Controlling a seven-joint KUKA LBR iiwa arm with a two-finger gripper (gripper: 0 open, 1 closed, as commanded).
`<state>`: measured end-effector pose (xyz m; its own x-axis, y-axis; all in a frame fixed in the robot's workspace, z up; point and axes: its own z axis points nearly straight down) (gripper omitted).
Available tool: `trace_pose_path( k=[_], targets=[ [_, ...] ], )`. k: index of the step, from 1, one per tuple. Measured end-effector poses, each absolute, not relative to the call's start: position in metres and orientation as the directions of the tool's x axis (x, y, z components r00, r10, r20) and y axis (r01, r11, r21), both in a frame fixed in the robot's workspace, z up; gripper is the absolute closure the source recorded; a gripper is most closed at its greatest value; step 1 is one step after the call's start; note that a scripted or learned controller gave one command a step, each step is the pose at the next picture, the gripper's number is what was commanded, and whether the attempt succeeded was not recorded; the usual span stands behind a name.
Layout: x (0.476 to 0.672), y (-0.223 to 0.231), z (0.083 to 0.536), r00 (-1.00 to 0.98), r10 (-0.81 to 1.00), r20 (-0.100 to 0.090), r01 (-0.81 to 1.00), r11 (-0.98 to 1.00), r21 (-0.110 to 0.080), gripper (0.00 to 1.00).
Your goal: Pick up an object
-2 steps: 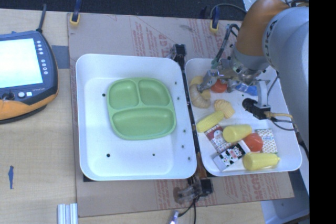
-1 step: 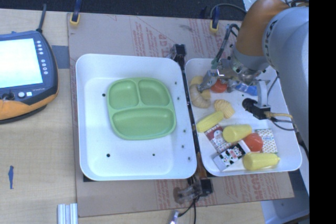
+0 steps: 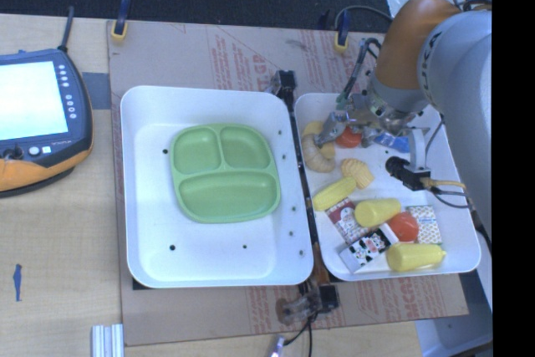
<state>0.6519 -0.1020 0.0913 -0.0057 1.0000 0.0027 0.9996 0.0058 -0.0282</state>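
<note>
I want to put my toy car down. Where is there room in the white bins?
The left bin has bare floor all around the green tray, widest below it and along its left side. The tray's three compartments are bare too. The right bin is crowded: yellow pieces, a red one, cards and the end effector fill it.

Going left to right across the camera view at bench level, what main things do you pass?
Teach pendant → left white bin holding the green divided plate → right white bin with its pile of toy food, the gripper low over its far end.
</note>
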Motion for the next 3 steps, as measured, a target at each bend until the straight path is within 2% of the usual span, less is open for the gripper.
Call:
trace_pose_path(
  k=[3],
  targets=[
    [0.6518,-0.1012,0.0913,-0.005,1.000,0.001,1.000,0.005,-0.028,0.00]
  ],
)
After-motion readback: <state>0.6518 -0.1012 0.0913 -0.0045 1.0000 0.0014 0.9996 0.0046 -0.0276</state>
